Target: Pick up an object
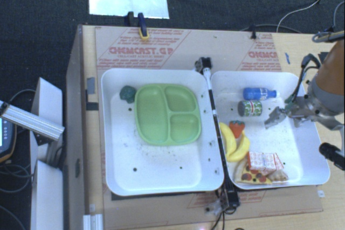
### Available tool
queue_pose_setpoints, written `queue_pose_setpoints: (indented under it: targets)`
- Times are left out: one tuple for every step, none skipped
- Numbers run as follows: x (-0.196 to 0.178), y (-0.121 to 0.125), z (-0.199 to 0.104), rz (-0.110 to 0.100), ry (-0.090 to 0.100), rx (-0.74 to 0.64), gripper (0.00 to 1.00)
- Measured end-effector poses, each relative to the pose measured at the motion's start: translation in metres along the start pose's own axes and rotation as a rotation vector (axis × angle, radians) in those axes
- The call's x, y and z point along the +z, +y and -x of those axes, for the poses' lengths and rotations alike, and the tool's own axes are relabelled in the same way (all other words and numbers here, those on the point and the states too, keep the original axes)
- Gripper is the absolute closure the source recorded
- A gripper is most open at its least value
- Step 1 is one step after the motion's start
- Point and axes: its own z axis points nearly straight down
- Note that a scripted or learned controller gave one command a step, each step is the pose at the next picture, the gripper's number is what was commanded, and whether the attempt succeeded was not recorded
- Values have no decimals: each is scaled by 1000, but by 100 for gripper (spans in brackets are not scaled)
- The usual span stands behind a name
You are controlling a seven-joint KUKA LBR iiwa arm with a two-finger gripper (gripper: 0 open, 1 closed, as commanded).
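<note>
The right bin (310, 169) holds a blue bottle (259, 93) lying on its side, a green can (250, 108) just below it, a yellow banana (235, 146), a small red and green fruit (237, 128), a red and white box (265, 161) and a pizza slice (253, 175). My gripper (283, 118) hangs over the right half of this bin, to the right of the can and apart from it. Its fingers are spread open with nothing between them.
The left bin (121, 169) bears a green divided plate (167, 114) and a dark green lump (128, 93) at the plate's upper left. A black divider rail (214, 116) runs between the bins. Cables hang by the arm (329, 81) at the right.
</note>
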Motion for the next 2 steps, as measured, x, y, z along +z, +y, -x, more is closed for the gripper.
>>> queue_pose_setpoints:
  targets:
    - [58, 53, -32, -1, 0, 0, 0]
    - [110, 116, -31, -1, 1, 0, 0]
